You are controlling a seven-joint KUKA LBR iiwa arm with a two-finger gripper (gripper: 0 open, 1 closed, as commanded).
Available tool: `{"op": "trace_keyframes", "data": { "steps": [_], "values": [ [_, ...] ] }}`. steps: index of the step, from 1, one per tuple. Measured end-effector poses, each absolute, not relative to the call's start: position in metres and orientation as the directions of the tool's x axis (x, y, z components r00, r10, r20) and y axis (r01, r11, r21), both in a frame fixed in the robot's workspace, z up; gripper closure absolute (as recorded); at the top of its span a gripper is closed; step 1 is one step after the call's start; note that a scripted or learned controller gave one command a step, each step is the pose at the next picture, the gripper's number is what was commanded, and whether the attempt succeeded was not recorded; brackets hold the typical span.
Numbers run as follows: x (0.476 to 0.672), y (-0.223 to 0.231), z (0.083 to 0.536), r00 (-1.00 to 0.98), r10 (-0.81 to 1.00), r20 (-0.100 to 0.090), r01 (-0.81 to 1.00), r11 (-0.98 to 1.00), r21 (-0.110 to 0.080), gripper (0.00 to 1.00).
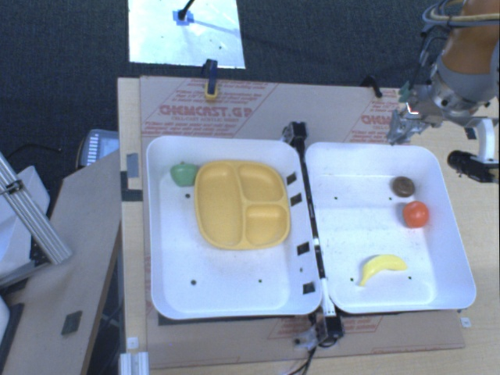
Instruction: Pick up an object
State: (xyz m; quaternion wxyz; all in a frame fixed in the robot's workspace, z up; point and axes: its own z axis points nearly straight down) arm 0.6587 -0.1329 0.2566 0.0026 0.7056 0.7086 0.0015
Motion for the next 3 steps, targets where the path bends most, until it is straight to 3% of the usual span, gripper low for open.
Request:
{"op": "trace_keyframes", "data": {
  "steps": [2,3],
  "values": [
    [0.643,-0.022,0.23,-0.009,1.0,0.001,1.0,0.009,0.001,1.0],
    [0.649,0.03,0.23,-0.01,1.0,0.002,1.0,0.01,0.003,1.0]
  ]
}}
